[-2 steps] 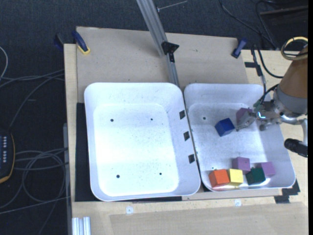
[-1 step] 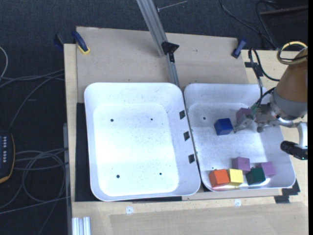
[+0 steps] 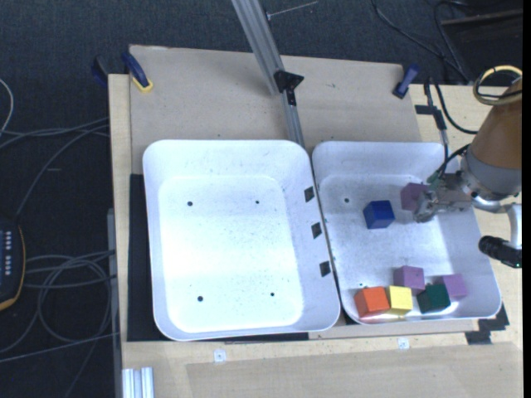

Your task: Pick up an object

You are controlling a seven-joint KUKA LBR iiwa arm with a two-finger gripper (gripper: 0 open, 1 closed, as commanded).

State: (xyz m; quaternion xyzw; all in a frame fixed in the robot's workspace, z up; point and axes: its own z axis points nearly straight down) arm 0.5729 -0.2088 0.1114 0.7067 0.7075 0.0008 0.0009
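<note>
The right bin (image 3: pixel 348 160) holds several small blocks. A blue cube (image 3: pixel 378 214) lies near its middle. A purple block (image 3: pixel 411 196) sits just right of it, against the tip of my gripper (image 3: pixel 425 207), which reaches in from the right at the bin's right side. I cannot tell whether the purple block is in its grasp or only beside it. Along the near wall lie an orange block (image 3: pixel 372 301), a yellow block (image 3: pixel 400 299), a green block (image 3: pixel 432 298) and two more purple blocks (image 3: pixel 408 275) (image 3: pixel 454 286).
The left bin (image 3: pixel 153 222) stands beside the right one, with black clips (image 3: pixel 316 230) along the shared wall. A metal pole (image 3: pixel 265 44) slants over the bench's far side. Cables lie on the floor at left.
</note>
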